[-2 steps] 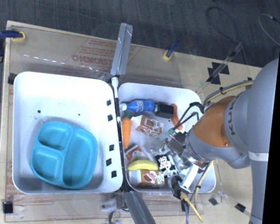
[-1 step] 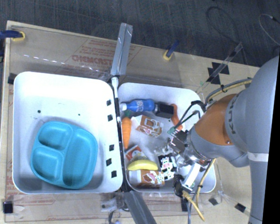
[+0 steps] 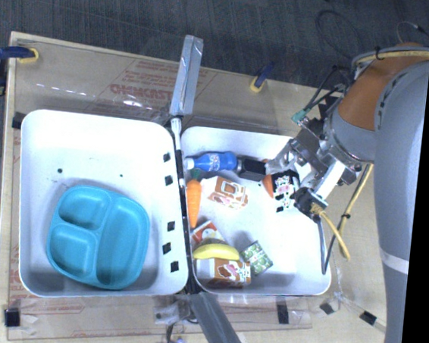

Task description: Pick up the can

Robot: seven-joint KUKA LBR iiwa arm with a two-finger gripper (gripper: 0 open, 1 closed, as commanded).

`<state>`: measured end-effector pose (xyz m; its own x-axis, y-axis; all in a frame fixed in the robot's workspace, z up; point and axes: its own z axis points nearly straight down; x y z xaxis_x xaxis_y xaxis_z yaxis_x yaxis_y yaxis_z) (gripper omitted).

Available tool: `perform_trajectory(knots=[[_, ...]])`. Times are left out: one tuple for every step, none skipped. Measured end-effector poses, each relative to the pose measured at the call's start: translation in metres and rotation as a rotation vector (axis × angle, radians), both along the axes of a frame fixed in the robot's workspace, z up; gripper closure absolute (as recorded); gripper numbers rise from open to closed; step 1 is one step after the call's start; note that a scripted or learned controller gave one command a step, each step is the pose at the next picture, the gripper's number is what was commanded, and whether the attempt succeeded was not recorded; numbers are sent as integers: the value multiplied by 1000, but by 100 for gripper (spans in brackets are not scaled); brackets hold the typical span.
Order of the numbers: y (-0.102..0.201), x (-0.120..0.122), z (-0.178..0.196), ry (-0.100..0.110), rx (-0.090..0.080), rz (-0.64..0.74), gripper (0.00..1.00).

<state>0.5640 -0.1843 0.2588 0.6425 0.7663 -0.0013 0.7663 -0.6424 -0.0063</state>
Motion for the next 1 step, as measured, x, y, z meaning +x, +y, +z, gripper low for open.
perform_trajectory(knots=[[40,-50,-11,2,-1,-110,100]])
